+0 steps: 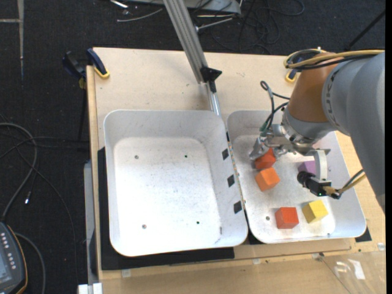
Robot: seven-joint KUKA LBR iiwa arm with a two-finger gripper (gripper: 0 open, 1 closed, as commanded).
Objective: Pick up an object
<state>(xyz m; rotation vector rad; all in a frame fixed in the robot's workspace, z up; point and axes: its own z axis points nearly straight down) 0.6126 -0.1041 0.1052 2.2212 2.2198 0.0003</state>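
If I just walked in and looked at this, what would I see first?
First you'd see the big grey and orange robot arm reaching in from the right, its pincer down at a reddish-orange block in the right bin. Next come the bright blocks scattered there: an orange block just below it, a red block and a yellow block near the front, and a purple block partly hidden. The left bin is plain white beside them.

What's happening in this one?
A grey arm with an orange band reaches into the right bin from the right. Its claw is down right at a red-orange block, with an orange block just below it in the view. A red block, a yellow block and a purple block also lie in that bin. Whether anything is gripped is unclear.
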